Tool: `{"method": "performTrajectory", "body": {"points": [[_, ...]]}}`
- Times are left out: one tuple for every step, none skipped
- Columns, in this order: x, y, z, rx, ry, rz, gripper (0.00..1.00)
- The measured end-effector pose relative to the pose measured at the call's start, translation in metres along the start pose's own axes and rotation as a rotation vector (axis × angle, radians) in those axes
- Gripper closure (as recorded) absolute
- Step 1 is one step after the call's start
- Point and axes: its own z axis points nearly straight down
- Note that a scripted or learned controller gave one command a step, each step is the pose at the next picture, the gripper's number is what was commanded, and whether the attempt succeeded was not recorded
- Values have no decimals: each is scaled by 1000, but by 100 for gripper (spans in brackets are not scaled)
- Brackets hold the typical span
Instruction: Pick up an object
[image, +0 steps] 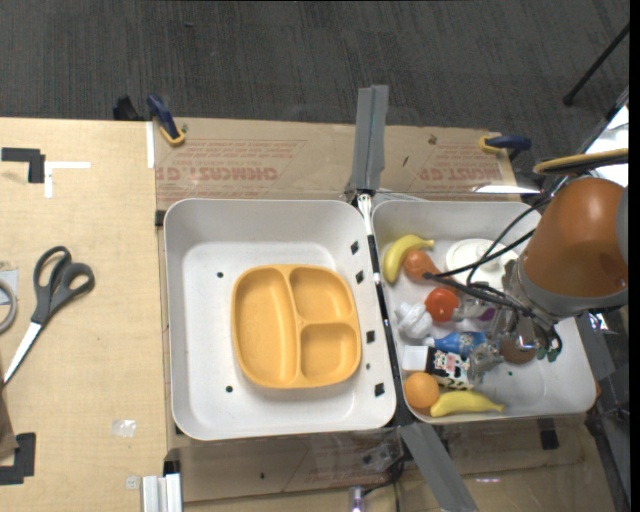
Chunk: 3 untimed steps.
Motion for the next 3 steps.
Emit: {"method": "performTrajectory", "body": {"points": [[-63, 9, 2, 0, 7, 101, 0], [-11, -15, 0, -6, -3, 124, 0], [24, 30, -1, 0, -9, 200, 0]]}}
